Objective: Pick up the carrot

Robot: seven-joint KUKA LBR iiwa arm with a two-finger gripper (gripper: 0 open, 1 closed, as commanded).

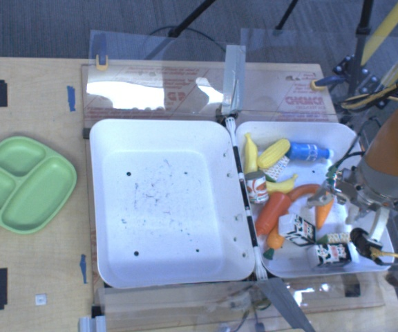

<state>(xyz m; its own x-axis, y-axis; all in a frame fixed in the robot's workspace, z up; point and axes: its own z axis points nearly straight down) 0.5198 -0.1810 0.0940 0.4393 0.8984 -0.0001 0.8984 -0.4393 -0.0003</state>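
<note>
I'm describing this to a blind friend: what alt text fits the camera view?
A grey-and-orange robot arm's gripper hangs over a small carrot in the right white bin, among toy foods including corn, a banana and a blue bottle. A green divided plate sits far left.

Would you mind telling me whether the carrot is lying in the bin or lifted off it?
Cannot tell for sure. The carrot sits tilted in the right bin, right at the claw, but their contact is too blurred to judge.

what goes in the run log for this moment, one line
task: pick up carrot | gripper: over right bin, at small carrot | grasp: unconfirmed | nearby: orange pepper, corn, blue bottle
</note>
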